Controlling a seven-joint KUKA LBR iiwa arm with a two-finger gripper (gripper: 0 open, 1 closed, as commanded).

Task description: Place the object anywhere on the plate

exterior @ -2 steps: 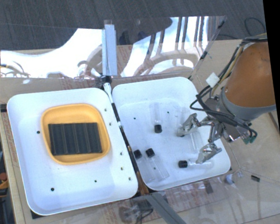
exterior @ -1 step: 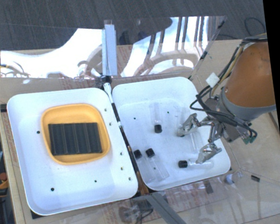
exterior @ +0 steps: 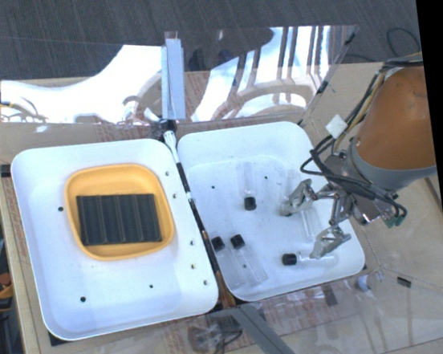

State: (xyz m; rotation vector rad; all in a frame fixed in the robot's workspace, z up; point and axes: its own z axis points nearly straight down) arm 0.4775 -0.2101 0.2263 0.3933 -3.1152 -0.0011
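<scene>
A yellow plate (exterior: 147, 176) lies in the left bin (exterior: 54, 287), with a dark ribbed pad (exterior: 120, 218) on its middle. Several small clear vials with black caps lie in the right bin (exterior: 218, 152): one near the centre (exterior: 249, 202), two by the left wall (exterior: 237, 242) and one near the front right (exterior: 290, 259). My gripper (exterior: 312, 222) hangs over the right side of the right bin, open, its fingers (exterior: 296, 201) spread wide. I make out nothing between them. The front-right vial lies just left of the lower fingertip.
The arm's orange band (exterior: 396, 121) and loose cables (exterior: 370, 201) overhang the right bin's right edge. A metal divider (exterior: 171, 73) and reflective clear panels stand behind the bins. A rail (exterior: 194, 216) separates the two bins.
</scene>
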